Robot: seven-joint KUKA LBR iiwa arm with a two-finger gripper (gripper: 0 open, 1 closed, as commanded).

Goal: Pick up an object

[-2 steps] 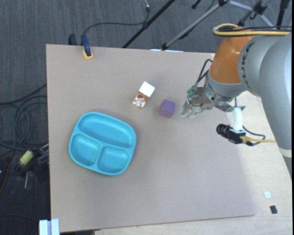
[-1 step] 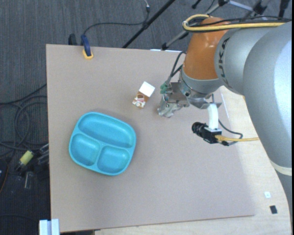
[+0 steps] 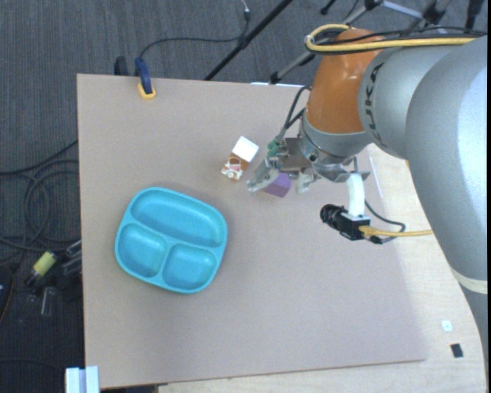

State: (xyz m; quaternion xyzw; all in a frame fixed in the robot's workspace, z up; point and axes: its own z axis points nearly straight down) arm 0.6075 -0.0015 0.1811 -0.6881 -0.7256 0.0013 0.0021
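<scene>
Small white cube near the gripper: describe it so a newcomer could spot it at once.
Start at the tan board that covers the bench, then find the blue divided tray on its left half. Up and to the right of the tray, just left of the gripper, sits the small white cube. Its white top and orange-brown marks on the side set it apart from the purple block at the gripper.

A small purple block (image 3: 278, 184) sits directly at the end effector (image 3: 280, 177), between its metal fingers as far as the view lets one see, and part of it is hidden by them. A small white cube (image 3: 245, 149) lies just to the left of the end effector, slightly tilted. Touching this cube, on its lower left side, is a smaller object (image 3: 231, 169) with white and brown-orange colours, too small to identify.
</scene>
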